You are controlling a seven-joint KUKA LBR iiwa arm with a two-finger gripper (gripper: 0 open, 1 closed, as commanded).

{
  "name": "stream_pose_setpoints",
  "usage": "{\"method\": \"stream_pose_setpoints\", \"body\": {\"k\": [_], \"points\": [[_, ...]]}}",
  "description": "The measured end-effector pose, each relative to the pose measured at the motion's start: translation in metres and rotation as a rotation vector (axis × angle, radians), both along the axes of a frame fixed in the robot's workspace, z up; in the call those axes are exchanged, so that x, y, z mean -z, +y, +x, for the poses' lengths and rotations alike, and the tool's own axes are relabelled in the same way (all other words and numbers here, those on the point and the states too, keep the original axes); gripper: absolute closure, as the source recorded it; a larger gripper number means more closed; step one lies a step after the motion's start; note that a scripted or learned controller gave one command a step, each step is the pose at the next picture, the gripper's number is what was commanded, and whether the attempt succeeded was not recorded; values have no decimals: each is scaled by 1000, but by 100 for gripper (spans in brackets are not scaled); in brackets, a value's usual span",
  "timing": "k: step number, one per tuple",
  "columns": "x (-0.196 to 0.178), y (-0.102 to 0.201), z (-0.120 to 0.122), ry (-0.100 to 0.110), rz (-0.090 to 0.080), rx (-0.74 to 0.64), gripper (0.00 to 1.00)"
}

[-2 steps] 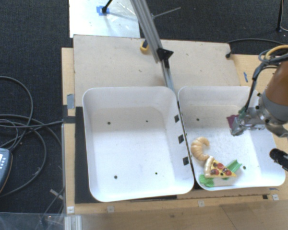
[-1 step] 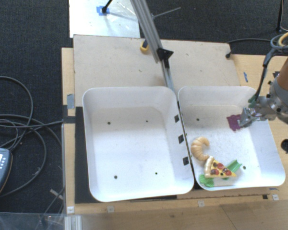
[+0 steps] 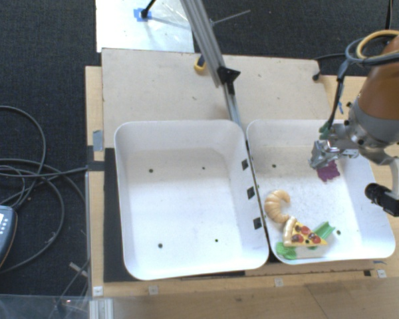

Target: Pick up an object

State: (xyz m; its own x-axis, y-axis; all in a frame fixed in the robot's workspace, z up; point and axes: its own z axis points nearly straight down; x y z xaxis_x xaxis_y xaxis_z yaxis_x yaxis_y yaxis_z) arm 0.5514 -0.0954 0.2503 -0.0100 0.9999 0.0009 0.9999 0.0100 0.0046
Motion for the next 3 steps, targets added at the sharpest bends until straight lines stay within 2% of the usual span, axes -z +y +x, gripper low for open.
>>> {"method": "stream_pose_setpoints", "body": {"k": [1, 3], "points": [[14, 53, 10, 4, 1, -1, 100], [18, 157, 14, 4, 1, 0, 100]]}}
